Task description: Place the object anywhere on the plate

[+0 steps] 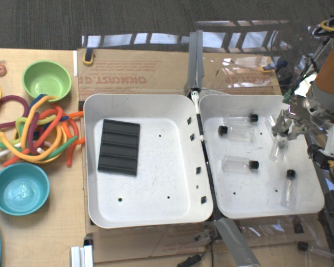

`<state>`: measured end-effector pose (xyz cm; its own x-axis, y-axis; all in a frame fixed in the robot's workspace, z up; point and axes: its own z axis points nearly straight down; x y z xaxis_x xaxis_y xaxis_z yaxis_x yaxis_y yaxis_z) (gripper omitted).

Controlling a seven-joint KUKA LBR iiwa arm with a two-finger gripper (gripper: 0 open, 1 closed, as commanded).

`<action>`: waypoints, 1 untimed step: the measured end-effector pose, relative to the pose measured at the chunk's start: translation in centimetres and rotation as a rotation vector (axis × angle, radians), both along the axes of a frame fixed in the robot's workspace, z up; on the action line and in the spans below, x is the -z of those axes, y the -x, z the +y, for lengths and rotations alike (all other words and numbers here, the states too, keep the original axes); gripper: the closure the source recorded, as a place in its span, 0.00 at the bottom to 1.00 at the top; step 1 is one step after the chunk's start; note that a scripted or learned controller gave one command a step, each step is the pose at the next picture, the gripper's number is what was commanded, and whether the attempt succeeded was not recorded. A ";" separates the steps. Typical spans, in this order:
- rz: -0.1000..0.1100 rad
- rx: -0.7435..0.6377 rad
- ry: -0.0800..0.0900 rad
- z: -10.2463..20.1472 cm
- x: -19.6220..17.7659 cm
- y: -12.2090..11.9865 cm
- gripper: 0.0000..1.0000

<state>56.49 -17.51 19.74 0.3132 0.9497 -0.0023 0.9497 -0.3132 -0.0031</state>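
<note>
A: Where the arm reaches in from the right, the claw (282, 128) hangs over the upper right part of the right bin (267, 207). State of the claw?

B: A clear vial (279, 149) sits right at the claw tips, standing fairly upright. It looks pinched between them, but the glass is transparent and the tips are small, so I log this as an apparent grip, not a certain one.

A: Other contents of the right bin?

B: 4 more clear vials with black caps. 1 lies near the top centre (246, 118), 1 at upper left (229, 130), 1 mid-bin (239, 164), 1 near the right wall low down (289, 187). All lie apart from each other.

A: And the plate?

B: A black ribbed plate (119, 147) lies flat in the left bin (150, 216), in its left half, well apart from the claw. Nothing rests on it.

A: Outside the bins?

B: On the desk (50, 232) at left: a green bowl (46, 81), a teal bowl (20, 188), and a tangle of coloured cords (42, 132) between them
</note>
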 end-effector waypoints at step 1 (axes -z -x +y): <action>0.001 -0.033 -0.002 -1.9 5.9 7.8 1.00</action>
<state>48.65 -19.41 13.86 0.2817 0.9595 -0.0003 0.9595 -0.2817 -0.0046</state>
